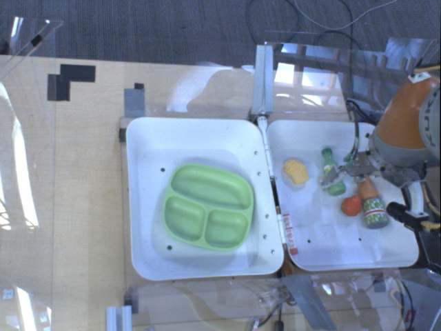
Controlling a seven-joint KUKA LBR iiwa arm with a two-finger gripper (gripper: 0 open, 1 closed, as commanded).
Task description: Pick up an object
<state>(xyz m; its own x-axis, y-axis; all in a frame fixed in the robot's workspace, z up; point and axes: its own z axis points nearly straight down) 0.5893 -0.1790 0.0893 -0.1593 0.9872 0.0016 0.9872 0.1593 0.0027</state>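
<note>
Landmark: the divider (269, 178) where the two white bins meet; every place below is given from it.
Left bin (148, 254): on the far side of the divider from the arm, holding a green sectioned plate (208, 206) near its middle.
Right bin (324, 254): on the arm's side of the divider, holding all the small items.
Yellow item (296, 172): just beside the divider, lying apart from the rest.
Green bottle (328, 158): further from the divider than the yellow item, close to the gripper.
Green round piece (335, 189): below the bottle, near the gripper tip.
Red piece (351, 205): further out again, touching or nearly touching the bottle with a green label (372, 202).
Arm (406, 126): reaching in from the side away from the divider, low over the right bin.
Gripper (337, 174): down among the green items; its grasp cannot be told from this picture.
Progress: judged early, with nothing seen lifted off the bin floor, so both the grasp and the lift remain.
</note>
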